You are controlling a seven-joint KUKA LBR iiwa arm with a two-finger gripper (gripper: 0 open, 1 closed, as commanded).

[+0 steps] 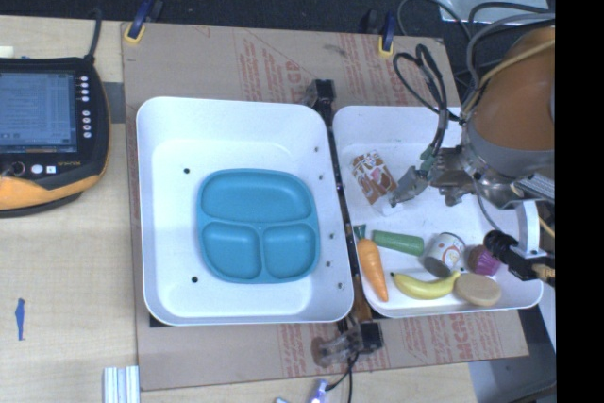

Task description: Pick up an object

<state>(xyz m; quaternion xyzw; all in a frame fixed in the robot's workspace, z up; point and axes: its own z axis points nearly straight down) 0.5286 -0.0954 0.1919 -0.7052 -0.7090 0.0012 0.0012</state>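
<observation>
I see gripper (412, 187) over right bin (396, 120), fingers slightly parted, holding nothing. Snack packet (372, 176) lies just left of it, toward far side. Probably light, crinkly, slippery; I'd pinch across narrow middle.

Arm (514, 109) runs off at three o'clock, so most of its body is cut away. Its wrist covers the right bin's (351, 123) three o'clock wall and part of the floor. Gripper (411, 188) tips are too small and dark to read their gap. Packet (373, 176) print is too blurred to make out. Purple thing (484, 260) at four o'clock, half behind a black part: shape unclear. Pendant (42, 132) clipped at nine o'clock, screen text unreadable.
</observation>
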